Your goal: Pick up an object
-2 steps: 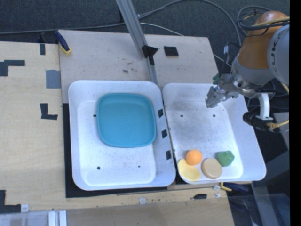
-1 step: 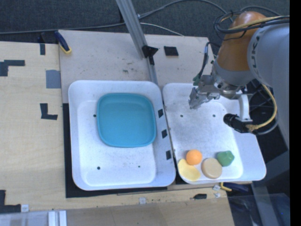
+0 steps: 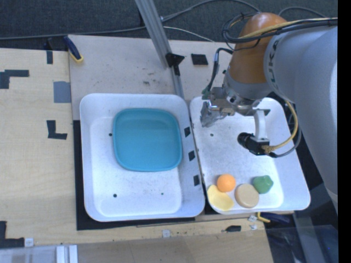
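**Approach step: nothing picked, targets lie at the near edge**

Nearest the camera, along the front wall of the right bin (image 3: 285,201), four small things sit in a tight cluster: a pale yellow piece (image 3: 220,200) at the corner, an orange ball (image 3: 225,183) touching it from behind, a tan round disc (image 3: 247,195) just beside both, and a green lump (image 3: 263,184) at the right end. Any of them would serve as the object to pick up, and none is lifted; all rest on the bin floor.

Farther back, the middle of that bin's floor is bare speckled white. The left bin (image 3: 93,163) holds a blue square plate (image 3: 147,139), lying flat and well apart from the cluster.

At the far end of the right bin, the gripper (image 3: 209,115) hangs near the back-left corner, close to the wall shared by the two bins, with the grey arm (image 3: 307,75) and its orange band (image 3: 258,32) above it. The metal fingers point down and nothing shows between them; whether they stand apart or together I cannot tell from this angle.

As I judge it, the task is in its approach step, before any grasp. The next move calls for travelling toward the near edge, centring over one piece, and descending. The crowding is the difficulty: the ball and the disc touch their neighbours, so the green lump at the end looks the easiest to straddle.

Beyond the bins, the table (image 3: 120,64) carries tape marks and a slanted metal rail (image 3: 159,32).
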### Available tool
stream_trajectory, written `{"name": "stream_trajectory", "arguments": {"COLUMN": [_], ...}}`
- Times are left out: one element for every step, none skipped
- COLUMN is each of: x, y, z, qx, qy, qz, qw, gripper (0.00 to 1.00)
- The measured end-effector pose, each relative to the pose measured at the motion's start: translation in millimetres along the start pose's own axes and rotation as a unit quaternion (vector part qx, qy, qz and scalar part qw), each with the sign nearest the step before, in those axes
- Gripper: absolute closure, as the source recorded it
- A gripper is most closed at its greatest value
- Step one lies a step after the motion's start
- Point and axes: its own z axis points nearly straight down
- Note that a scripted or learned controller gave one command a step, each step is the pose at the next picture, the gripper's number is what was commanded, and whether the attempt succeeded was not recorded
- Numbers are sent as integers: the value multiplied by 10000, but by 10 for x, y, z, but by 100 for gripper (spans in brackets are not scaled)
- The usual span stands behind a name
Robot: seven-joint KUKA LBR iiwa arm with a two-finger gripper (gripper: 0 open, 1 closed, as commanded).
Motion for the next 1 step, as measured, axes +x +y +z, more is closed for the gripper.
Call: {"name": "stream_trajectory", "arguments": {"x": [544], "y": [88], "z": [31], "qx": [0], "qy": [-1], "qz": [-2], "qw": [10000], "gripper": [100]}}
